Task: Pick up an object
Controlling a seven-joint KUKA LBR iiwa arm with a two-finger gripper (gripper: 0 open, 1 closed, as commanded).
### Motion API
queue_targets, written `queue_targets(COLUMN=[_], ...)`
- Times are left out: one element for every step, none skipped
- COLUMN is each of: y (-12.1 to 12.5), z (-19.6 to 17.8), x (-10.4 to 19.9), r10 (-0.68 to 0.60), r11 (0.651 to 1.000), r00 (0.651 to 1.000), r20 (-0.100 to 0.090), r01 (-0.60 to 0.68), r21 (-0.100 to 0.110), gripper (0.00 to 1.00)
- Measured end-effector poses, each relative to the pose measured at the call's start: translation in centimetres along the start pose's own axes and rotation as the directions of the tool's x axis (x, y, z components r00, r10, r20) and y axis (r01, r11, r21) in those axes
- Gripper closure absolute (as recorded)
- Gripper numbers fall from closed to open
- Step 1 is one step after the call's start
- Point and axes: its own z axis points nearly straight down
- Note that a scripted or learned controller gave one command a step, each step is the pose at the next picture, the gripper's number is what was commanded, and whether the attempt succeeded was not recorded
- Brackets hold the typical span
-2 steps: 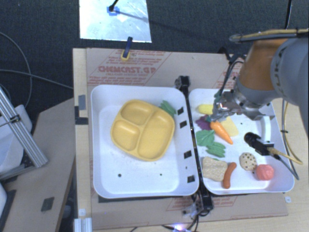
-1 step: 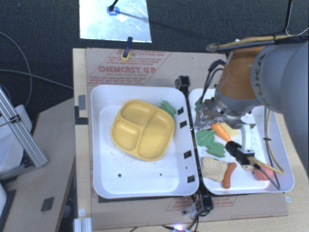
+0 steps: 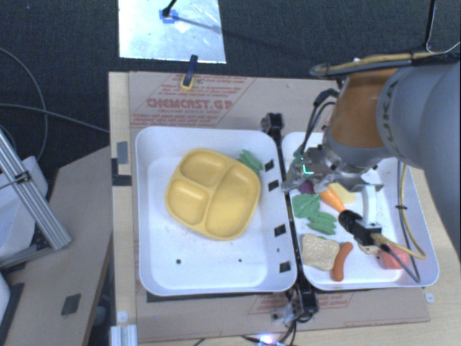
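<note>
My gripper hangs low over the near-left part of the right bin, under the grey arm with its orange band. Just below it lie a small purple piece, a green leafy toy and an orange carrot beside a yellow cheese wedge. Further forward are another green piece, a bread slice and an orange sausage. The arm hides the back of this bin. I see nothing clearly held.
The left bin holds a yellow divided plate with a green toy at its far right edge. A black clip and cable lie in the right bin, near a white strip and a reddish piece.
</note>
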Motion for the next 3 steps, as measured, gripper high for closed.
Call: queue_targets(y=[-8.0,-7.8,-2.9], z=[0.0,9.1,9.8], x=[-6.3,-8.3,-8.0], r10=[0.011,0.007,-0.001], r11=[1.0,1.0,1.0], r00=[1.0,1.0,1.0], r20=[0.002,0.0,0.0], r01=[-0.011,-0.007,0.001], r21=[0.006,0.006,-0.007], gripper=[0.0,0.0,0.0])
